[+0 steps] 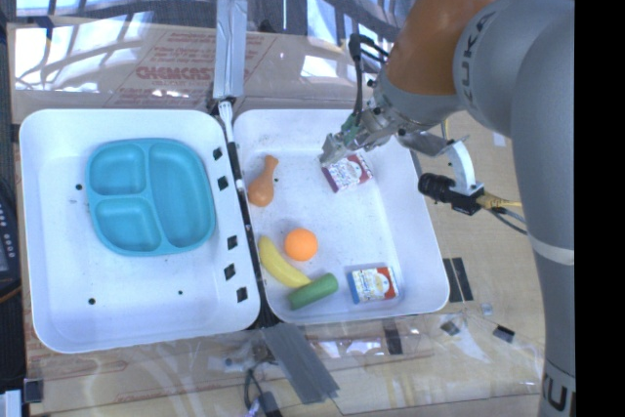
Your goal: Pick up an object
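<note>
Camera view: I see the gripper (344,147) above the red carton (347,173) in the right bin (415,210); I cannot tell finger state.

Left bin (49,308) holds a divided plate (149,194) — right bin (415,239) holds carton (347,173), drumstick (262,183), ball (301,244), banana (280,265).

I saw the gripper (344,145) low over the right bin (415,239), touching the top of a small red-and-white carton (347,173). That bin also held a chicken drumstick (262,183), an orange (301,244), a banana (280,264), a green cucumber (312,291) and another carton (372,284). A blue divided plate (149,195) lay in the left bin (59,308).
</note>
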### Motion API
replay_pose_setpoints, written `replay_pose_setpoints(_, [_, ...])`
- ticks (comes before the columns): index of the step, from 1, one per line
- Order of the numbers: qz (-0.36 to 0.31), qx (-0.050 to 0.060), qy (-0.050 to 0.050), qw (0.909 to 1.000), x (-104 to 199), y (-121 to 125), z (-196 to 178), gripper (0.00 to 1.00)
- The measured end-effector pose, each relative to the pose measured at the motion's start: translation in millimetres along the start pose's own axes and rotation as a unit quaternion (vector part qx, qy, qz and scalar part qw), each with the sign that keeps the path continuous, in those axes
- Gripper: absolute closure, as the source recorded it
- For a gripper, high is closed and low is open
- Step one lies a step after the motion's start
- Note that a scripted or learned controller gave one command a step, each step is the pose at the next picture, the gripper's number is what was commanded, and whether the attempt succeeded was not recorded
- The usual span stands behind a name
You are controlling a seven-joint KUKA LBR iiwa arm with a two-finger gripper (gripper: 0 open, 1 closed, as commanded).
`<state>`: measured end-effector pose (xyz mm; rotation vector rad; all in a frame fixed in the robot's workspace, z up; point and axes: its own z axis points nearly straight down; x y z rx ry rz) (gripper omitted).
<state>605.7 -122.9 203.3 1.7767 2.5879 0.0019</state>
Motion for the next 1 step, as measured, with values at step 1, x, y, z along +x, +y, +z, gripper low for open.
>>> replay_pose_setpoints(1, [-0.09, 0.004, 0.002, 0.9959, -8.3, -0.2, 70.7, 0.0])
